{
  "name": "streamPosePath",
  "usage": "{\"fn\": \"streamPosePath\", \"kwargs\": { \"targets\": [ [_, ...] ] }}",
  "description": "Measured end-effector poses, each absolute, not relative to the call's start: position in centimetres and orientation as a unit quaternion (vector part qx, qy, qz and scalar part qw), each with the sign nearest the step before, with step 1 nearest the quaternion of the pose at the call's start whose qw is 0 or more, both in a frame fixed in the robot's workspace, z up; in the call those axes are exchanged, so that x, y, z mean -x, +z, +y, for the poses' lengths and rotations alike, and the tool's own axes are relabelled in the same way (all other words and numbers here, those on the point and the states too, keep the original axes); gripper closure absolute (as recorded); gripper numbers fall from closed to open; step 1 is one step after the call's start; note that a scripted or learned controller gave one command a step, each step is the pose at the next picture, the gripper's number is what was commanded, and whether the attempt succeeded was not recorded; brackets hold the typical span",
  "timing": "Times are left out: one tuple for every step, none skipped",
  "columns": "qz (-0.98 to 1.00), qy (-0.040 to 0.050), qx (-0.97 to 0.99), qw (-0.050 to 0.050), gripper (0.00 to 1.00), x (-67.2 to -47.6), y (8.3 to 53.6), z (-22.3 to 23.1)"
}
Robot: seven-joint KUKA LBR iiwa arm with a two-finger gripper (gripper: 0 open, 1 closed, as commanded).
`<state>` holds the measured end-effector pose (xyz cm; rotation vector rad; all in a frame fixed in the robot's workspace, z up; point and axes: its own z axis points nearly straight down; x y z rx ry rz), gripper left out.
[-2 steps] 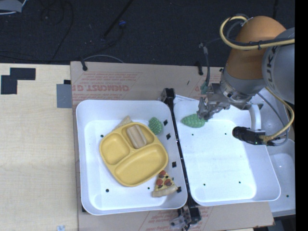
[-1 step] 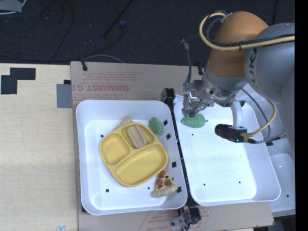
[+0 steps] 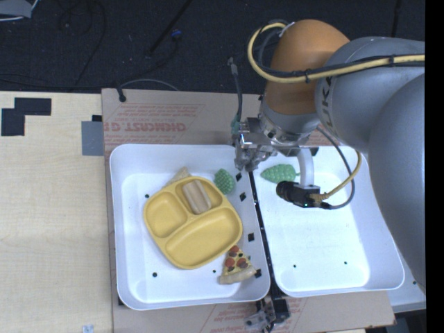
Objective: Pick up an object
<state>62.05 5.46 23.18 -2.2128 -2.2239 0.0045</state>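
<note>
You saw the tray [image 3: 182, 236] in the left bin [image 3: 128, 255]; pizza slice [image 3: 236, 266] at its right, broccoli [image 3: 224, 180] behind.

Both white bins [image 3: 132, 186] look like smooth, glossy plastic. The yellow divided tray [image 3: 173, 245] in the left one is plastic too, with a duller sheen. At its 1 o'clock, a green leafy piece [image 3: 224, 180] has a bumpy, rubbery look; at its 5 o'clock the pizza slice [image 3: 236, 266] seems matt moulded plastic. Beneath the bins lies matt brown cardboard [image 3: 173, 116], printed. The bench [image 3: 48, 227] at 9 o'clock looks like pale, matt wood. The arm [image 3: 388, 96] has smooth grey shells and a satin orange band [image 3: 305, 47]
</note>
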Motion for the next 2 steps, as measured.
{"fn": "streamPosePath", "kwargs": {
  "targets": [
    [-0.709, 0.0018, 0.705, 0.002, 1.00, -61.35, 22.69, 10.99],
    [-0.708, 0.0019, 0.706, 0.002, 0.00, -61.38, 22.73, 10.81]
  ]
}}
